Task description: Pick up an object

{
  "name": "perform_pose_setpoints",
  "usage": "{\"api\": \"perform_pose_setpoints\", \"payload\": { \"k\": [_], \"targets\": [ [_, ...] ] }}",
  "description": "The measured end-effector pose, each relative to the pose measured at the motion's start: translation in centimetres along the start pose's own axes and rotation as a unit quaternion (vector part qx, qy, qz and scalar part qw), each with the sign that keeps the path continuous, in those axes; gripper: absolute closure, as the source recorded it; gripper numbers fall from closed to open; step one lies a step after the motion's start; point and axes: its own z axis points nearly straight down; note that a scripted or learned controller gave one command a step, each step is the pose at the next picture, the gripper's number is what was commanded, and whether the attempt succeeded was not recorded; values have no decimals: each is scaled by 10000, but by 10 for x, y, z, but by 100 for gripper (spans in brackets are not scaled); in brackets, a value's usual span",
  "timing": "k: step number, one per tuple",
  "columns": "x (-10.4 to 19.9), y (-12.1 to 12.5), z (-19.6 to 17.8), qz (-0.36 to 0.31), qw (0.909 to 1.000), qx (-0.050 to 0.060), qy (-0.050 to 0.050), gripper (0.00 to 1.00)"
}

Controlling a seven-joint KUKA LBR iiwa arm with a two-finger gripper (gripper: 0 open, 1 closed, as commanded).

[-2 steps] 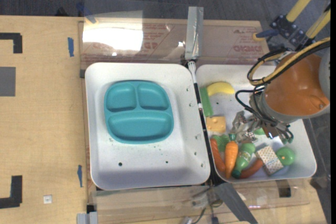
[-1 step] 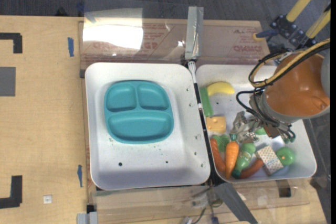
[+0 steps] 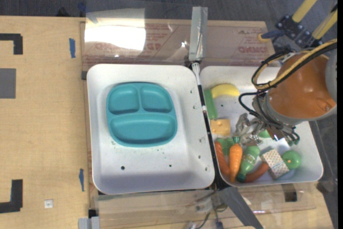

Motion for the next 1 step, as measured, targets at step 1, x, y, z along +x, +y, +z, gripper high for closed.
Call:
{"api": "perform_pose_setpoints", "payload": {
  "k": [1],
  "targets": [
    [0,-1,-1,-313,9995,7,-12,0]
  ]
}}
